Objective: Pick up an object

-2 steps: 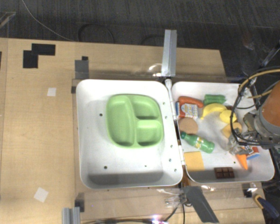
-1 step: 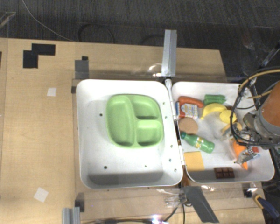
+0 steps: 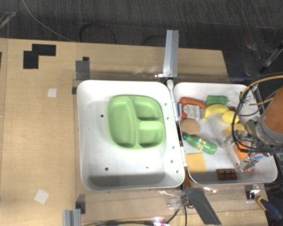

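The gripper (image 3: 247,163) hangs low in the right bin (image 3: 212,177), its state I cannot tell; just left of it the green bottle (image 3: 200,144) lies flat, probably light, stiff and slippery, best gripped across its body.

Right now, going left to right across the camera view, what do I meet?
Green tray → brown egg → green bottle → chocolate bar → arm.

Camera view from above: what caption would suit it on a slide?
Robot arm reaches over a right bin of toy food; a green divided tray lies in the left bin.
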